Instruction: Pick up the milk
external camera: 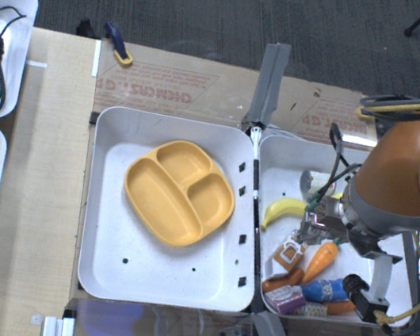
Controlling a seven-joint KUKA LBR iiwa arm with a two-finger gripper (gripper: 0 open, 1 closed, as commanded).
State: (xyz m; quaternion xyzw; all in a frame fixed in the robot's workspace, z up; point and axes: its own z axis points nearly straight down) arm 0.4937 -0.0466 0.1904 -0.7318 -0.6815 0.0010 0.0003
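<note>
The milk (289, 254) looks like a small white carton with a brown label. It lies in the right bin (274, 170), just below the banana (284, 211) and left of the carrot (320, 260). My gripper (315, 224) hangs over the middle of the right bin, just above and to the right of the carton. It sits close to the banana's right end and the carrot's top. The grey arm with its orange band covers the bin's right part.
The left bin (106, 209) holds a yellow divided plate (180, 191). At the right bin's front lie a blue bottle (324, 290), a purple packet (286, 300) and a reddish sausage-like toy (284, 281). A metal divider (265, 100) stands between the bins.
</note>
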